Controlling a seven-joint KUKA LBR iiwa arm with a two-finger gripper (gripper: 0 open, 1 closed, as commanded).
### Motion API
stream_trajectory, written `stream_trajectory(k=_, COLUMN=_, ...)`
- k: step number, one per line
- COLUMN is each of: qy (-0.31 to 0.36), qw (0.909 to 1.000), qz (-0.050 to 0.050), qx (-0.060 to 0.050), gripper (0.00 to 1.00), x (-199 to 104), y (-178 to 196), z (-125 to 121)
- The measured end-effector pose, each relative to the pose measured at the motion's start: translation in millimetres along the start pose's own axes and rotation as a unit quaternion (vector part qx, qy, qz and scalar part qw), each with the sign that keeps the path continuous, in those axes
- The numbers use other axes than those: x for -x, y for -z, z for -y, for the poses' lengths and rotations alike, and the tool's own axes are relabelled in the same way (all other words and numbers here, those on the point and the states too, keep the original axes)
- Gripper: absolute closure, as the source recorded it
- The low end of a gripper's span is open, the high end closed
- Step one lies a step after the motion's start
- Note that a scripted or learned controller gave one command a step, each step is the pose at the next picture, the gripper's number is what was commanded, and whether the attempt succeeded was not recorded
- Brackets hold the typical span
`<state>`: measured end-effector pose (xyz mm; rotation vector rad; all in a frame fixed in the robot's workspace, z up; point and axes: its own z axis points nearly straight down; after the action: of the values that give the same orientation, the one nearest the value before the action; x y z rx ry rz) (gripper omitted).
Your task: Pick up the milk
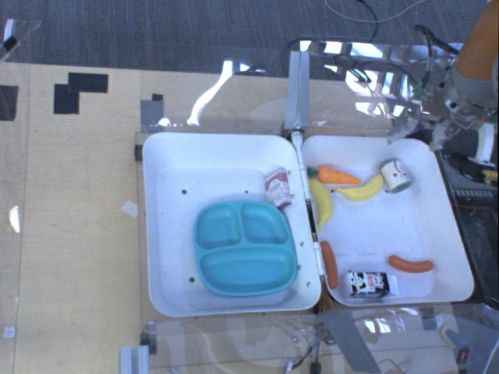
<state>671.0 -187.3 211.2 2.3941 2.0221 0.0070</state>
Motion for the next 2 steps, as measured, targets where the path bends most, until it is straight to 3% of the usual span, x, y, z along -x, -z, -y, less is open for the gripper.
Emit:
stream_trajectory(k=1, qy=0.278, qw=0.9607, qz=-0.001, qx=-0.001, gripper=0.0, x=-35.4, y=-80.4, z=52.9)
stream_trajectory(k=2, qy=0.189, qw=0.9819, qz=-0.001, qx=0.001, gripper=0.0, x=-57.0, y=-121.4, z=76.6)
